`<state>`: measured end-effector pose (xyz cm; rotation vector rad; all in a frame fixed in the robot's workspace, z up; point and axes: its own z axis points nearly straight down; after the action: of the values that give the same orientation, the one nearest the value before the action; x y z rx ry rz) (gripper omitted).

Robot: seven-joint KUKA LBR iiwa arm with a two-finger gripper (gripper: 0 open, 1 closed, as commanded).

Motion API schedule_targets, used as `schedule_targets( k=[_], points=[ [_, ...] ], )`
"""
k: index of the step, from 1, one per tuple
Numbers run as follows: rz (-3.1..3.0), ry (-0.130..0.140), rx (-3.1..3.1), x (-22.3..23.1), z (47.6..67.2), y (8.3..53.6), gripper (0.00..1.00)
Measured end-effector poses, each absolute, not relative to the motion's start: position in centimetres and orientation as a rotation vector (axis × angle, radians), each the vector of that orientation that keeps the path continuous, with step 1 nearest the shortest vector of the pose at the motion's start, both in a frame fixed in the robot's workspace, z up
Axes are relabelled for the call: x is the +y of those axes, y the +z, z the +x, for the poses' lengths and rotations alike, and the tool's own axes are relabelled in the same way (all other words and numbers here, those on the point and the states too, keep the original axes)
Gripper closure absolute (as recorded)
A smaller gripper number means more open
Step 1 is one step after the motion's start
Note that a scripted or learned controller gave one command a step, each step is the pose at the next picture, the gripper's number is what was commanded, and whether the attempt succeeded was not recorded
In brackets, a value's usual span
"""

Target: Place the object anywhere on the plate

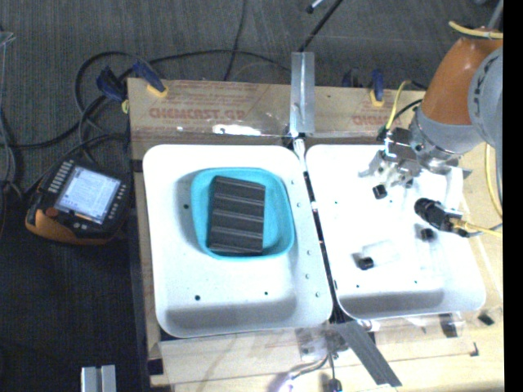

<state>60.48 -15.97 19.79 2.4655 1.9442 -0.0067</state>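
Resting flat on the blue plate (282, 219), in the left bin (163, 300) at centre-left of the frame, is the dark ribbed object (237, 214); its whole outline is sitting inside the plate's rim, so the placement is reading as done.

The arm (466, 88) is reaching in from the upper right, and the gripper (398, 170) is hanging over the upper part of the right bin (458, 288), well apart from the plate. Nothing is showing between the fingers. Whether the pincer is spread or pressed together cannot be told at this resolution.

2 or 3 small dark bits (364, 261) are lying on the right bin's floor; their nature is unclear.

Risks from here, as judgement: the program may be running another pick cycle. A pass back over the left bin could be nudging the object toward the plate's edge. A trailing cable (474, 229) near the wrist could be snagging on the bin wall.
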Motion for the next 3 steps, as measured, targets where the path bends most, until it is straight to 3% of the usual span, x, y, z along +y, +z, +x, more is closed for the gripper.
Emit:
schedule_targets(
  k=[1, 2, 3],
  points=[
    [2.465, -0.006, 1.944, -16.0, 60.5, 19.8, 0.0],
    [2.466, -0.005, 1.949, -7.4, 58.3, 18.3, 0.0],
    [2.511, -0.005, 1.894, -4.8, 49.0, 18.3, 0.0]
  ],
)
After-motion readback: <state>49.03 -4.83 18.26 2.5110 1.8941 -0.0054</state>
